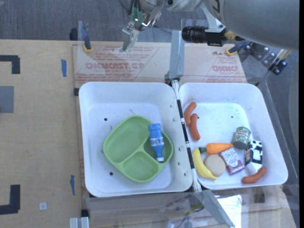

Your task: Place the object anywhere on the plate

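A green sectioned plate (127, 148) lies in the left bin (95, 103). A blue plastic bottle (156, 142) lies on the plate's right side, across the divider, cap toward the front. My gripper (128, 38) hangs high above the bench behind the left bin, well away from the plate, with nothing between its fingers.
The right bin (228, 95) holds two sausages, a carrot, a banana, a round biscuit, a small red box, a can, a black-and-white item and another sausage at the front right. A metal divider (176, 56) stands behind the bins' junction.
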`<state>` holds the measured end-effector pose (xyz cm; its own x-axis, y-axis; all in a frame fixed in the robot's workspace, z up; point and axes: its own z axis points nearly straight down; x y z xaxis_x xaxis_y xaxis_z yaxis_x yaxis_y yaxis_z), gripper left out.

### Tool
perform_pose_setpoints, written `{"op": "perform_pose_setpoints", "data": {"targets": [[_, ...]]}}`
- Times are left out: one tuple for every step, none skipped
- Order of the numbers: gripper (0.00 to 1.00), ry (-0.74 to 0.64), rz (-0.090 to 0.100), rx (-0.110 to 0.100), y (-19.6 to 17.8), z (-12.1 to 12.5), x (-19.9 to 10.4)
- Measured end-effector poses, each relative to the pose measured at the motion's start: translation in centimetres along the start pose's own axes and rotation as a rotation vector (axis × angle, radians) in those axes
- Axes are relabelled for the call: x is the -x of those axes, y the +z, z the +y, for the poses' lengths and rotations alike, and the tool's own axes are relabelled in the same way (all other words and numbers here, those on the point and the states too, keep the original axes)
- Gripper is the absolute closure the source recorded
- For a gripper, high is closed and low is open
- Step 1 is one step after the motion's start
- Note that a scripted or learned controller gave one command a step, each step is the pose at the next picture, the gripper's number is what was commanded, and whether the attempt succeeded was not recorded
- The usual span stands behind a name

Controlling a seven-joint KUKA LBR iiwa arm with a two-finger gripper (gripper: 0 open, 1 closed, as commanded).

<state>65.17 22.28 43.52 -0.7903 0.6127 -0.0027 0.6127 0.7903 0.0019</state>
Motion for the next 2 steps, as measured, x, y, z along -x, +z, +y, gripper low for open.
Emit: {"op": "perform_pose_setpoints", "data": {"targets": [[1.0,-0.005,-0.004,0.003,-1.0,0.3,-0.1],[1.0,-0.009,-0.009,0.007,-2.0,0.6,-0.2]]}}
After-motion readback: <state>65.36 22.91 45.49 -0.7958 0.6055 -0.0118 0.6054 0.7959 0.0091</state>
